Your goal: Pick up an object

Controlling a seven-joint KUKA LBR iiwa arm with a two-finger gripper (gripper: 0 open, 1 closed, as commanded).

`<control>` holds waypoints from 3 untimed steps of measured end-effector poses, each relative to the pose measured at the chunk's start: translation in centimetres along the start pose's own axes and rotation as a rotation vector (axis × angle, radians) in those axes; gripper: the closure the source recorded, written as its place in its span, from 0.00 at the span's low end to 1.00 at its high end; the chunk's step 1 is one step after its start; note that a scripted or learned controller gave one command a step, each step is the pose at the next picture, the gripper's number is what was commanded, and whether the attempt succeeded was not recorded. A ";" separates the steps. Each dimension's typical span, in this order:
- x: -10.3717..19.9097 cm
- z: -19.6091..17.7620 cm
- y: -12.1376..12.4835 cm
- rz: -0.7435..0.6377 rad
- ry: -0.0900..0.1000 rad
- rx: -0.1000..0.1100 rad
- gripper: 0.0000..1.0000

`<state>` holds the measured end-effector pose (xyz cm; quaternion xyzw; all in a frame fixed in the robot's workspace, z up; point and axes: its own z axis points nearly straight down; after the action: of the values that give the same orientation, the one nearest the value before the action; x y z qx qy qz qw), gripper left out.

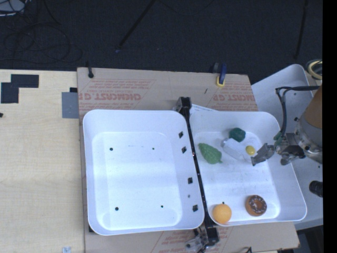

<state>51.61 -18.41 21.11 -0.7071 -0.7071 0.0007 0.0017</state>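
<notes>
A: Two white bins (138,121) sit on brown cardboard (158,88) printed with red lettering, a black divider (190,152) between them, over a pale wood bench (37,157) at frame left.

B: And in the right-hand bin?

A: A leaf-green object (210,154) at centre, a dark green cap (237,135) on a clear item with a yellow spot (250,150), an orange ball (221,213) at the lower edge, and a brown ring (256,205) speckled like a sprinkled doughnut.

B: The background?

A: Black flooring across the top; a blue-and-yellow clamp (221,75) on the cardboard's upper edge.
</notes>
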 end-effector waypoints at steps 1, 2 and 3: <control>-2.5 -7.0 0.7 0.000 -0.004 -0.007 0.00; -2.8 4.5 0.5 0.000 0.002 0.007 0.00; -3.1 -0.8 -0.8 0.005 -0.002 -0.004 0.00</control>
<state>50.81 -21.47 21.89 -0.7088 -0.7054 0.0000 -0.0001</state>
